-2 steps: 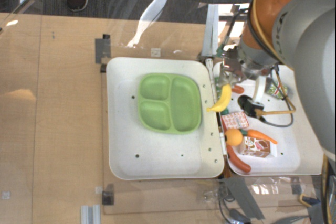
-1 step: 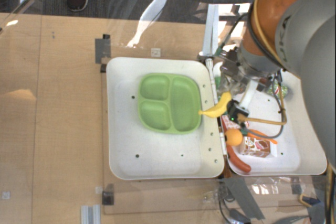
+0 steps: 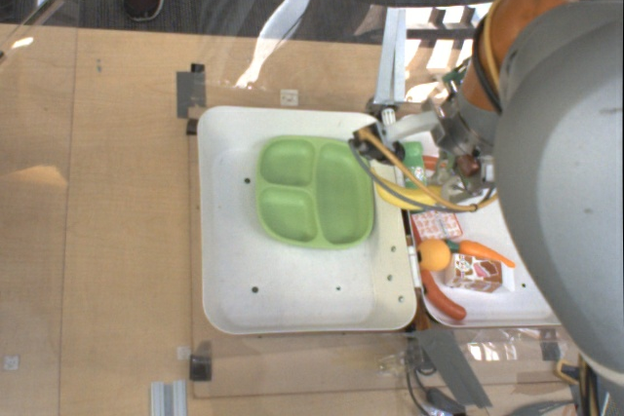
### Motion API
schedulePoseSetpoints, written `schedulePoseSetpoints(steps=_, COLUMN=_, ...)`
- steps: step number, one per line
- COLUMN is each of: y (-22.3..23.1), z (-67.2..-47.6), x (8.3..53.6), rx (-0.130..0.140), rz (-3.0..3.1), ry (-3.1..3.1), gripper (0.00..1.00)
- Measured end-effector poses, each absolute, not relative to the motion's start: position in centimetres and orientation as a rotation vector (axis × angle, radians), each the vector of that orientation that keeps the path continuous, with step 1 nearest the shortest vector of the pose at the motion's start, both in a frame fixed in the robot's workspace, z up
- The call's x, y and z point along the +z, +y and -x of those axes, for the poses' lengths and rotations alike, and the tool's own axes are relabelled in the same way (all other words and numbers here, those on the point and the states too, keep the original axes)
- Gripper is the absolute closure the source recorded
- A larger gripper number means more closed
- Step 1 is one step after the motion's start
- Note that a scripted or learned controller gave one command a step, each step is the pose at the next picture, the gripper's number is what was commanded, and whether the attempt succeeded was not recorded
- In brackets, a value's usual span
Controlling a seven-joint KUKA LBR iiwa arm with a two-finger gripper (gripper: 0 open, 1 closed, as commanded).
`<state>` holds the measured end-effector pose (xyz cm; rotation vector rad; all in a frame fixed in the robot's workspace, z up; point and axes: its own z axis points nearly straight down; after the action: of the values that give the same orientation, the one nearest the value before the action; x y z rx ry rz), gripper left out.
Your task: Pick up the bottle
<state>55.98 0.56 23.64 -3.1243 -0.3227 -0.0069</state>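
In the right bin (image 3: 526,312), a sausage (image 3: 444,302), carton (image 3: 478,276), orange (image 3: 434,254) and carrot (image 3: 485,255) are lying nearest. Beyond them, a banana (image 3: 409,195) is lying against the left wall. The gripper (image 3: 460,166) is hanging just past it; its opening cannot be told. A green object (image 3: 413,154), possibly the bottle, is lying just left of the gripper.

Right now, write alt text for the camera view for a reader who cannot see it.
A grey arm with an orange band reaches from the right over the right bin, which holds a banana, an orange, a carrot and a sausage. The left bin holds a green divided plate.
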Motion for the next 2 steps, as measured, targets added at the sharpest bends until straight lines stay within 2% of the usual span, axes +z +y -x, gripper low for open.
schedulePoseSetpoints(steps=1, y=-3.5, z=-52.5, x=24.7, rx=0.001, rz=3.119, ry=-0.368, gripper=1.0)
schedulePoseSetpoints(steps=2, y=-6.0, z=-48.7, x=18.3, rx=0.001, rz=3.124, ry=-0.323, gripper=1.0)
